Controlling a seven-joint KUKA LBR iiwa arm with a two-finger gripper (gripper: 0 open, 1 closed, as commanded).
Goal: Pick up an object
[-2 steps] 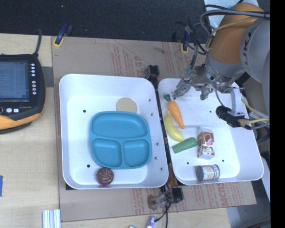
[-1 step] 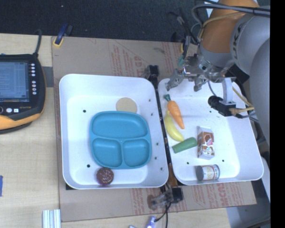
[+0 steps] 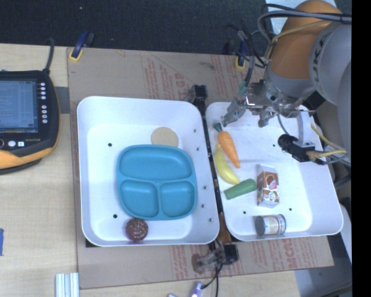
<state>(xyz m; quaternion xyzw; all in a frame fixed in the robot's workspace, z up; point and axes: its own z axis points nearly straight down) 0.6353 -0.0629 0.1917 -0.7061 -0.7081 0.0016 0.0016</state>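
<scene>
My gripper (image 3: 246,115) hovers over the far left corner of the right bin (image 3: 324,193), fingers spread and nothing between them. Just below it an orange carrot (image 3: 229,148) lies along the bin's left side. A yellow banana (image 3: 224,169) sits under the carrot, and a green cucumber-like piece (image 3: 239,189) lies beside it. To the right of those stands a small printed carton (image 3: 268,187). A small jar (image 3: 271,225) lies on its side near the front wall.
The left bin (image 3: 93,166) holds a blue divided plate (image 3: 156,181), a tan disc (image 3: 164,136) behind it and a dark brown ball (image 3: 136,229) at the front. A control pendant (image 3: 15,113) rests on the bench at far left.
</scene>
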